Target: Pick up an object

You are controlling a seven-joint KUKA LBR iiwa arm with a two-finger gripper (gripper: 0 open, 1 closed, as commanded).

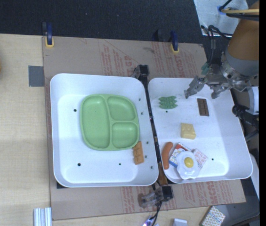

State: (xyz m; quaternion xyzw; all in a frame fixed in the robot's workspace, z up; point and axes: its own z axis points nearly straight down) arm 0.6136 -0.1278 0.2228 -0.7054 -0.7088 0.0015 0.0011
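Hovering over the right white bin (236, 140), our two-finger gripper (202, 92) hangs spread open, holding nothing, just above a small brown rectangular bar (202, 107) whose long axis runs up-down; we see bare floor around it; the left white bin (62, 126) holds a green divided plate (109, 122)

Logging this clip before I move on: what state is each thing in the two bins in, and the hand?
Hand: open, nothing between its fingers, above the right bin's far side.
Green divided plastic plate: flat, upright, left bin.
Orange-brown block: lying flat beside the plate.
Green leafy toy: flat, right bin.
Brown bar: flat.
Yellow cube: resting.
Orange sausage: lying.
Fried egg toy: yolk up.
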